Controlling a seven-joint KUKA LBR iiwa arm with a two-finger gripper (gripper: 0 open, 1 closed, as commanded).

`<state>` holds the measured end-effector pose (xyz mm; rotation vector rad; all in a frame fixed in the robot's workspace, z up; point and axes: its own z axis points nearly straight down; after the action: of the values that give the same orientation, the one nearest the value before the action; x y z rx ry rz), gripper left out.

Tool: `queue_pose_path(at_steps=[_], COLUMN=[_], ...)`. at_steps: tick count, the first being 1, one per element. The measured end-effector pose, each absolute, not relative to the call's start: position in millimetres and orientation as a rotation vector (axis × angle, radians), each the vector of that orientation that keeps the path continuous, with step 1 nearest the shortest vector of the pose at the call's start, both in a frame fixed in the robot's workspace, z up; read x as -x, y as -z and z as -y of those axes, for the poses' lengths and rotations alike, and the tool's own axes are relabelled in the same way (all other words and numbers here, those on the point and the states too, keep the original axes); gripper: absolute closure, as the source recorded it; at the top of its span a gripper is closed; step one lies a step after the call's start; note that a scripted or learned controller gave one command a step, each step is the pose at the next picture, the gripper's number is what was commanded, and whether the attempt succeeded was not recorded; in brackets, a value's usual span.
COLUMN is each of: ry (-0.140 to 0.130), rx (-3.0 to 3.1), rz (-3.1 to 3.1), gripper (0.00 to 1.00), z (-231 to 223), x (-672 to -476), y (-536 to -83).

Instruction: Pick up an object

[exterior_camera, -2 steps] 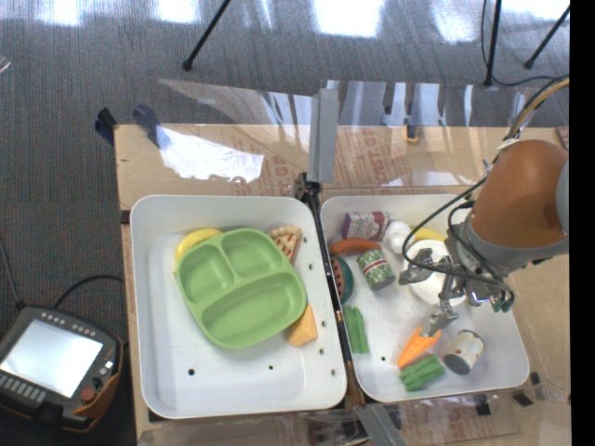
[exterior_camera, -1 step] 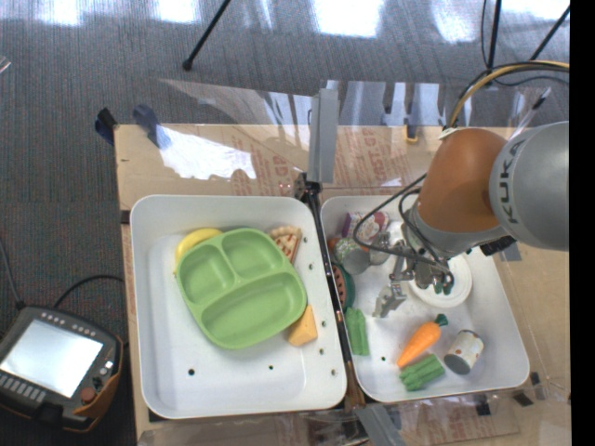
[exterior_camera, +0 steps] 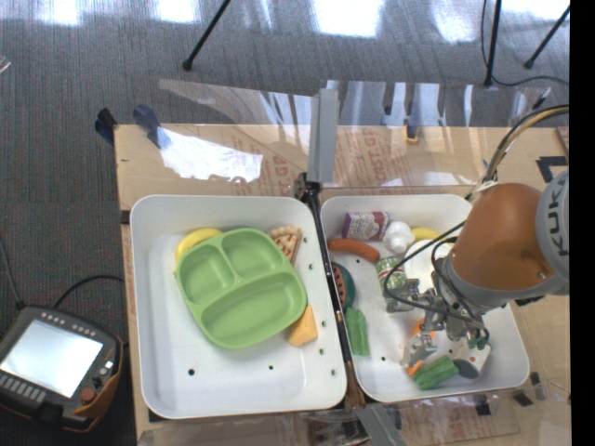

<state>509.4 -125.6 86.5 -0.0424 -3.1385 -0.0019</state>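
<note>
the end effector hangs low over the near corner of the right bin, among a small heap of toys that includes a green piece; whether it is apart or together i cannot tell. the likely risk is closing on clutter and slipping off. the bin wall sits close by, leaving little room there; the bin's middle looks freer.

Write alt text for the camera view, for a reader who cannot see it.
A grey arm with an orange band reaches from the right, its gripper low in the right bin among small toy foods. The left bin holds a green divided plate.
</note>
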Motion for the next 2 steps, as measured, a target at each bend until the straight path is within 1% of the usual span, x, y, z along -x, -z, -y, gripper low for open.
queue_pose_path(at_steps=[1, 2], ry=[0.004, 0.002], rx=[-0.087, -0.194], rz=[3.143, 3.131], gripper=[0.00, 0.00], z=[88.6, 129.7], x=[-568.9, -485.1], y=[-90.3, -86.3])
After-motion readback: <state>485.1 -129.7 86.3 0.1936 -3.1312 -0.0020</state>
